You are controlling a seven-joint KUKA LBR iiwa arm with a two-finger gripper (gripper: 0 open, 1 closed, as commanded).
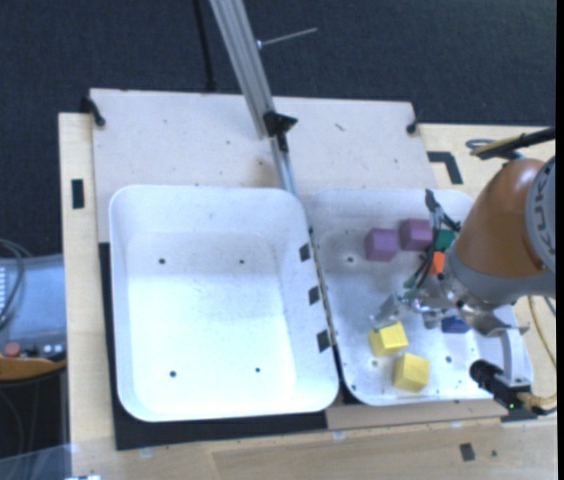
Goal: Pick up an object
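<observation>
Two yellow blocks (400, 356) lie just beside the jaws (414, 306).

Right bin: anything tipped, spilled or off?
Nothing stands out. Two purple blocks and two yellow blocks all lie inside the right bin, none over the rim. The arm hangs over its right side, hiding part of it.

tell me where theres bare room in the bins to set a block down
The left bin has bare floor from wall to wall. The right bin is crowded: two purple blocks up top, two yellow blocks lower down, the gripper between them. Its only bare strip runs along the divider side.
</observation>
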